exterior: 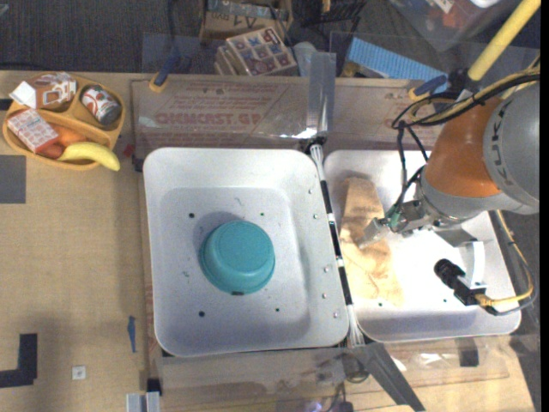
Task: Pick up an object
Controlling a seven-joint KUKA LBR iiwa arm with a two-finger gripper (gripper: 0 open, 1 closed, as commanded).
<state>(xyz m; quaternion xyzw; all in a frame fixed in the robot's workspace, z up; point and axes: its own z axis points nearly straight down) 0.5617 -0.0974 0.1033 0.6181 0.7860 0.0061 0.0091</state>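
End effector (376, 233) fingertips blurred

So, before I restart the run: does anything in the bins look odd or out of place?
Nothing looks spilled or broken. The teal bowl sits upside down in the left bin; tan, crumpled-looking material lies in the right bin.

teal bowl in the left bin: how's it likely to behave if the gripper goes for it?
The teal bowl lies upside down, so its smooth dome probably gives the fingers little purchase. It looks like light plastic, so a push likely slides it across the left bin rather than tipping it.
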